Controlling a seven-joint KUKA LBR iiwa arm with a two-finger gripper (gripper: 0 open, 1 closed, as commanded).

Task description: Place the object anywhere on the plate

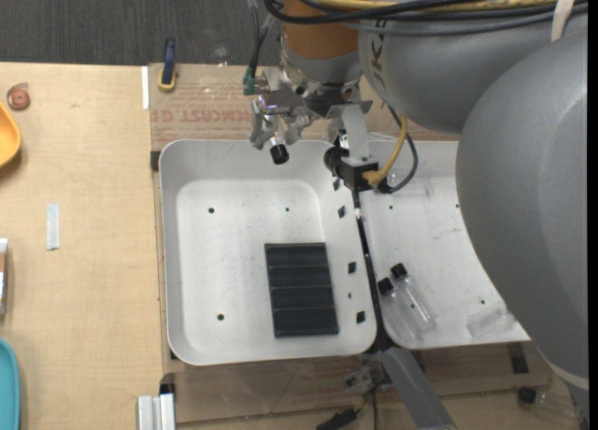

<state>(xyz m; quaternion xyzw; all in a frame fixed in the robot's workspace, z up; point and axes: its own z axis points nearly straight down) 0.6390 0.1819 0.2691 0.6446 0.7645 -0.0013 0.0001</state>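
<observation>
The two-finger gripper (277, 143) hangs over the far rim of the left shallow white bin (187, 260), and from this angle I can't tell whether it's open or closed. Nearer the camera in that bin lies the flat black ribbed rectangular plate (301, 290), close to the near wall, with its long side running away from us. Across the divide, in the right shallow white bin (439, 222), is what looks like the object: a small clear plastic bottle with a black cap (408, 295). It's on its side near the shared rim, cap pointing far-left. It's see-through and rounded, so it probably rolls. The smart play is to come down square across its body, close gently at mid-length, lift clear of both rims, then set it down low along the plate's ribs.
</observation>
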